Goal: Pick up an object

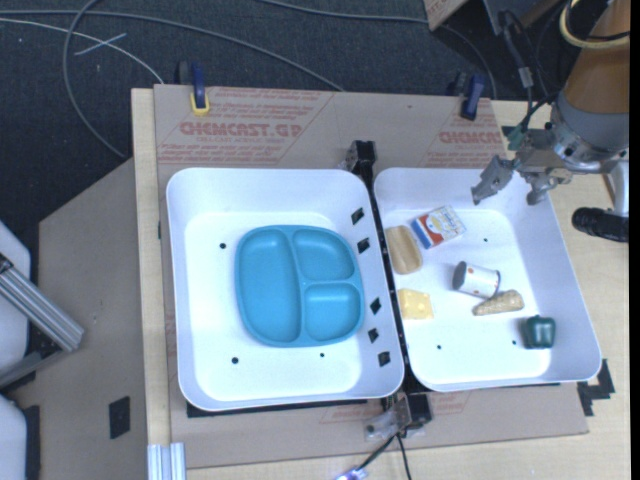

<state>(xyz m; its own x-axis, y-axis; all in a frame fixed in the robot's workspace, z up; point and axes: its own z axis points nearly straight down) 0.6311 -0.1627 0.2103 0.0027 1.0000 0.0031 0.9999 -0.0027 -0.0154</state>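
The end effector (511,186) hangs over the top right corner of the right bin (570,298). Its two fingers (487,185) are spread wide apart, and nothing is between them. The grey arm (595,88) with its orange band comes in from the right side.

All the small things lie in the right bin, below and to the left of the end effector. The nearest is a white card with red and blue on it (438,227), well apart from the fingers. Just left of the card is a tan bread-like piece (403,249), close to the bin's left wall. Under that lies a yellow block (415,305). In the middle of the bin is a small white and grey can (475,278) lying on its side. A pale tan wedge (497,303) lies just below the can. A dark green thing (538,332) sits near the bottom right corner.

The left bin (200,208) holds a blue tray with three parts (298,284).

Both bins sit side by side on the brown worktop (250,118). Two blue clamps (199,86) grip its far edge.
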